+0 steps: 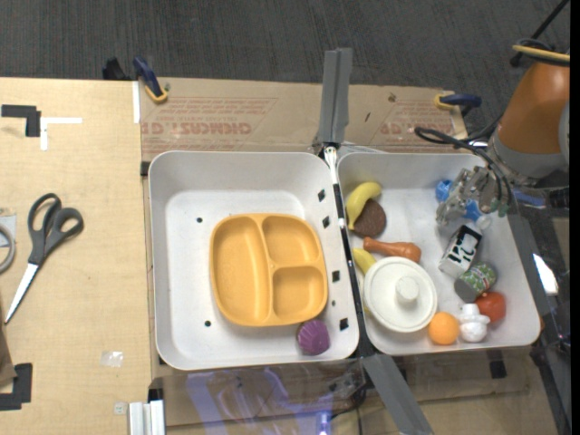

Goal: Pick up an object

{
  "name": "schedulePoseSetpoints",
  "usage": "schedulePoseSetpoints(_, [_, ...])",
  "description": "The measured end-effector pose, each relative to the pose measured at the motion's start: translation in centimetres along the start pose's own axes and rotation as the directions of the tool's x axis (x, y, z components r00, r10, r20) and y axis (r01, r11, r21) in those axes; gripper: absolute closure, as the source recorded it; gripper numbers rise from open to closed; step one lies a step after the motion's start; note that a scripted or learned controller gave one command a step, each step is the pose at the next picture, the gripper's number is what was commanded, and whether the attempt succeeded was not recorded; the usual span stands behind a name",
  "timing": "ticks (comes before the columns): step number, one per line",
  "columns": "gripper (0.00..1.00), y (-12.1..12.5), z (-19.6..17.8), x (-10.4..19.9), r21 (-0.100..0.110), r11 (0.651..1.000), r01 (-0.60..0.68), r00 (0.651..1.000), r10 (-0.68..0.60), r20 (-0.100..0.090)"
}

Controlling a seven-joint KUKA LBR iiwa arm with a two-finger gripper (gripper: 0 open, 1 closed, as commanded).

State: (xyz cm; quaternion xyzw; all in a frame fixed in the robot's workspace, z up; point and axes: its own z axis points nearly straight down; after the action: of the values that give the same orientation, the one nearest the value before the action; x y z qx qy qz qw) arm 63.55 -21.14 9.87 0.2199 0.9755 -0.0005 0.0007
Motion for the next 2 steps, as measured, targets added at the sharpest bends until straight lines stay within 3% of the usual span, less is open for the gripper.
schedulePoseSetpoints(1, [1.00,0.57,-3.03,-0.97,-0.001,0.990,-0.139,0.990,0.139,0.000])
schedulePoseSetpoints(2, [0.00,0.57,-3.02,-0.97,0.000,0.990,-0.139,0.990,0.139,0.000])
